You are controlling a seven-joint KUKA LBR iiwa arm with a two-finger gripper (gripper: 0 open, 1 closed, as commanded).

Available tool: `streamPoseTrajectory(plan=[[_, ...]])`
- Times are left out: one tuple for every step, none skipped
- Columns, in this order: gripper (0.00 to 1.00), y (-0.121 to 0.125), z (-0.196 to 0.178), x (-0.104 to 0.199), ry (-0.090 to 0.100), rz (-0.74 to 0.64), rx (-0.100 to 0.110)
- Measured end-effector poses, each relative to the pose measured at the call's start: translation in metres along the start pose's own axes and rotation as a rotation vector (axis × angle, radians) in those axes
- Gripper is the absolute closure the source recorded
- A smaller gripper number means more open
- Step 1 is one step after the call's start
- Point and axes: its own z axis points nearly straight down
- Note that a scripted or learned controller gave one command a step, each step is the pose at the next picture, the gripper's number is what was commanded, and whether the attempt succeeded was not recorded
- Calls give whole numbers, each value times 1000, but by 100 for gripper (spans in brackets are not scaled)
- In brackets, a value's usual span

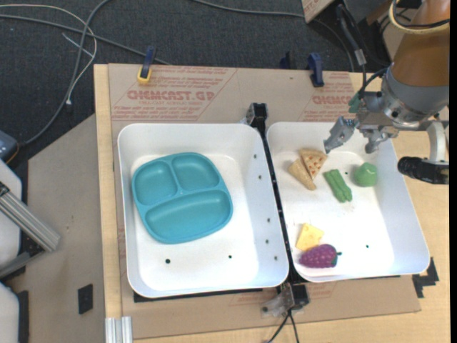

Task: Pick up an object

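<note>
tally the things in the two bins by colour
Teal: 1, the teal plastic divided plate in the left bin.
Tan: 2, the tan bread piece and tan wedge-shaped sandwich.
Green: 2, the long green vegetable and round green piece.
Yellow: 1, the yellow cheese wedge.
Purple: 1, the purple grape bunch.
Total: 7
</note>
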Motion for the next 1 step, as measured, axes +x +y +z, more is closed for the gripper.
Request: streamPoseTrajectory(plan=[[0,2,-5,0,-1,-2,-10]])
